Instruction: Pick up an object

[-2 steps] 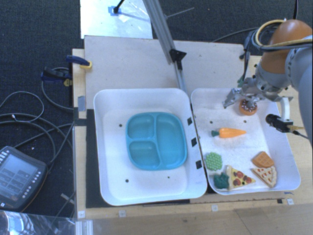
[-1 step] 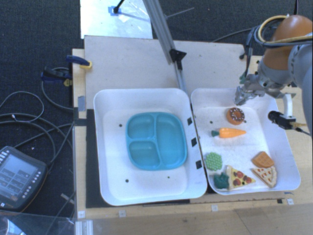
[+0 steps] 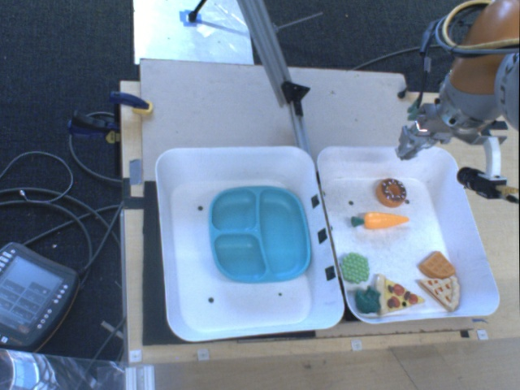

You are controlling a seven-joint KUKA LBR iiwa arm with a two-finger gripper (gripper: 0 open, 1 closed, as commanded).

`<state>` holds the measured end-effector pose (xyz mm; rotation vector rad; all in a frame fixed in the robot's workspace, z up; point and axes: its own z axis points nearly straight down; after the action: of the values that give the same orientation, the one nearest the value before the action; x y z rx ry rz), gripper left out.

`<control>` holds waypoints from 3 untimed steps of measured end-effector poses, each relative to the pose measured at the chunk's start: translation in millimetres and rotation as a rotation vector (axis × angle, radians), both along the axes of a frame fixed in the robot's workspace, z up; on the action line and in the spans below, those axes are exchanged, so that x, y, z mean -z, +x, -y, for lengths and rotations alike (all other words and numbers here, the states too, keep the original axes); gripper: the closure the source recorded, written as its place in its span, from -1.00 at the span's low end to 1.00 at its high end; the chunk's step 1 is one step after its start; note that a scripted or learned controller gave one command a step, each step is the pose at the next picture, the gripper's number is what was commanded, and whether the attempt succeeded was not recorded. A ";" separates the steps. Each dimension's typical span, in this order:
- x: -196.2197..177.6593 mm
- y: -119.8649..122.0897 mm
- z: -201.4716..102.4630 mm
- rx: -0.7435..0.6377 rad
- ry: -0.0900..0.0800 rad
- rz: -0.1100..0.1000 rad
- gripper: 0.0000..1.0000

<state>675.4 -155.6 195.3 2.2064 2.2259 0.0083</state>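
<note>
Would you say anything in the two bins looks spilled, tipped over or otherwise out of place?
Nothing stands out. The blue divided plate lies flat in the left bin, and the toy foods lie apart in the right bin, with the hand above its far edge.

This is a robotics lab or test cell rather than a home or kitchen. A plain board bench stands on dark carpet, with loose black cables trailing at the left of the frame, clamps gripping the bench's left edge, and a handheld control pendant lying at the lower left. A slanted metal pole rises from the bench at upper middle, and the toy food in a white bin is clearly practice ware.
</note>
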 end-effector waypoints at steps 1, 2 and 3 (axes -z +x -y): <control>-55.8 2.0 0.1 0.000 -0.001 0.000 1.00; -43.5 -24.1 -47.6 -0.001 0.003 -0.009 1.00; -41.4 -60.1 -87.0 -0.001 0.003 -0.011 1.00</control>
<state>615.3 -68.6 236.6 2.2126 2.2340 -0.0003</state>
